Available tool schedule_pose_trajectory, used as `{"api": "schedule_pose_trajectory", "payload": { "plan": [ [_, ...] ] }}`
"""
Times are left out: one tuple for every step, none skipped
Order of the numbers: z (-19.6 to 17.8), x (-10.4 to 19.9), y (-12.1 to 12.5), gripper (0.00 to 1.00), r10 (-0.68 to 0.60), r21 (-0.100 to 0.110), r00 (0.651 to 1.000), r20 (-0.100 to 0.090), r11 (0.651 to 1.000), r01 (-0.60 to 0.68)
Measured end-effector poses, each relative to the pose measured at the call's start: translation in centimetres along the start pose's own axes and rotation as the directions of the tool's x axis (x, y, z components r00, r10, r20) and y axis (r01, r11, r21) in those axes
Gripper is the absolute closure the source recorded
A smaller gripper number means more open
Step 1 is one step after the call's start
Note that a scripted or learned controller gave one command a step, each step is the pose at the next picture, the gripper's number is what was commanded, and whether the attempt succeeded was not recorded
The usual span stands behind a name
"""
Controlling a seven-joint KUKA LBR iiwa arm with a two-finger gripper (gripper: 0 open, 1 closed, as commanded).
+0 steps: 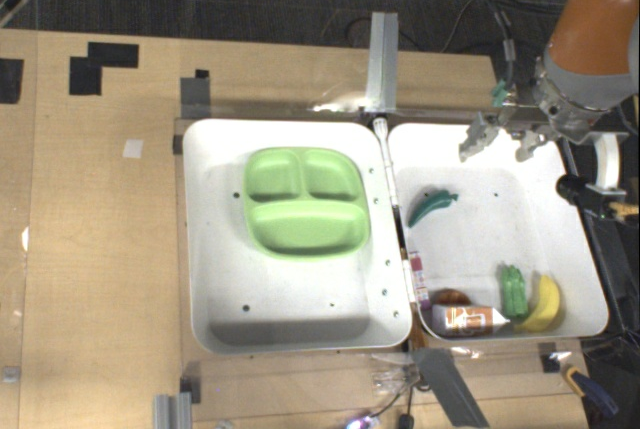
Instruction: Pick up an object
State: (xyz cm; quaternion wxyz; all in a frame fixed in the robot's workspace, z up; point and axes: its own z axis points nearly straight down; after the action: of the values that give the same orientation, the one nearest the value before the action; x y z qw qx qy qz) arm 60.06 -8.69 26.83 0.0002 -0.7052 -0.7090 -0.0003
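While my pincer [497, 139] is hanging over the far edge of the right bin [570, 247], its two fingers are standing spread apart with nothing between them, so I am treating it as released and empty. Nearest to me is lying the small dark green pepper [432, 204], alone on bare white floor near the divider, and I am judging it the easiest pick. Crowded into the near corner are the yellow banana [544, 304], a bright green piece [513, 290] touching it, and a brown-and-orange packet [462, 319] against the wall. I am planning to come down straight over the pepper, turning my fingers across its narrow width, since gripping along its length is risking a slip.
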Motion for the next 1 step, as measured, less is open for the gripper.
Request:
{"api": "schedule_pose_trajectory", "payload": {
  "plan": [
    [8.43,3.26,1.75,0.00,0.072,-0.002,0.997,0.000,0.997,-0.072]
  ]
}}
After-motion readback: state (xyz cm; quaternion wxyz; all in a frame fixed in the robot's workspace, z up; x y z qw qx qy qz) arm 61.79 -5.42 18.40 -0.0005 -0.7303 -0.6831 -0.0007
